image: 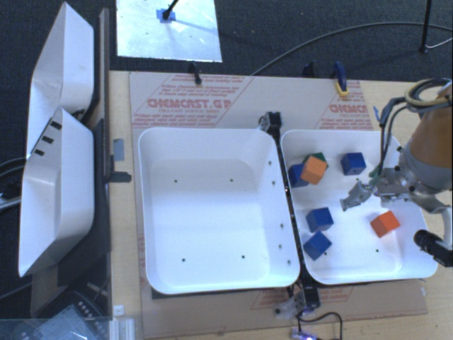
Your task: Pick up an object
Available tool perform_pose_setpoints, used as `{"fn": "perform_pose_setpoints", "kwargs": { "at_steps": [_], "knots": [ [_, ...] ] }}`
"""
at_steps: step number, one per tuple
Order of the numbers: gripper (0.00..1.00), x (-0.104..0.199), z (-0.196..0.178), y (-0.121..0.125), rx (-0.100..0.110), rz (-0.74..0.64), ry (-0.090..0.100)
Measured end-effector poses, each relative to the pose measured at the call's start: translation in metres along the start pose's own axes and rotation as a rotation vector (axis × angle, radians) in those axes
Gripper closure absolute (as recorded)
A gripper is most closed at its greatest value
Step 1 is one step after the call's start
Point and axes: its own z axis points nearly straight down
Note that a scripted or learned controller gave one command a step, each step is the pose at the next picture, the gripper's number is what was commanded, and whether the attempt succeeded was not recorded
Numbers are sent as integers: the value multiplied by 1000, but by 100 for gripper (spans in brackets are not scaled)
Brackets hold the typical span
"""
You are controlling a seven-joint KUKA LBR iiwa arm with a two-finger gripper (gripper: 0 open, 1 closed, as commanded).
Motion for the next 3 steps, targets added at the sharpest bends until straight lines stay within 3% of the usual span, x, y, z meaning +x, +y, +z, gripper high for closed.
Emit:
{"fn": "perform_pose_setpoints", "kwargs": {
  "at_steps": [1, 2, 3],
  "knots": [
    [0, 29, 95, -16, -3, 1, -1],
    [0, 49, 59, 56, -5, -4, 0],
    [0, 51, 97, 96, 0, 1, 0]
  ]
}}
